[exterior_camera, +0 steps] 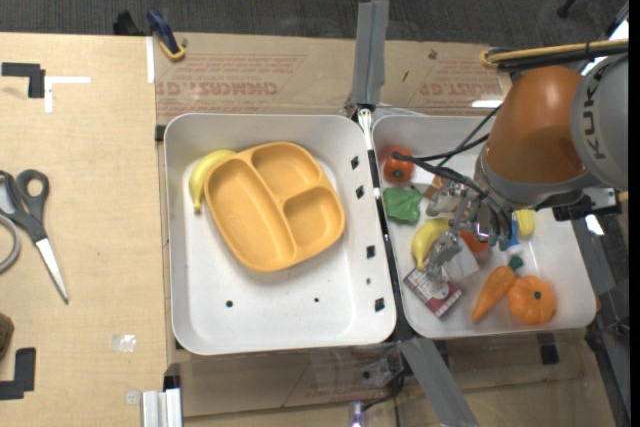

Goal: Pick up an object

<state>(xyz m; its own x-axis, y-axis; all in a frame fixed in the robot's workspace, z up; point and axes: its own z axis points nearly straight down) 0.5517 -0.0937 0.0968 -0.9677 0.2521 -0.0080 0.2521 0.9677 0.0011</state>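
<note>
The right bin (570, 320) holds several toy foods. My gripper (447, 253) hangs low in its middle, beneath the orange wrist band (540, 130). It is right over a yellow fruit (427, 240) and a red and white packet (432, 291), touching or nearly touching both. A carrot (490, 292) and a small orange pumpkin (532, 301) lie to its right. A green piece (403, 205) and a red tomato (398, 165) lie to its upper left. A yellow and blue piece (521, 224) shows beside the wrist. Nothing is visibly held.
The left bin (190, 315) carries an orange divided plate (275, 205) with a banana (205, 173) tucked under its left rim. Scissors (38, 230) lie on the wooden bench at far left. Cables run from the wrist across the right bin's back.
</note>
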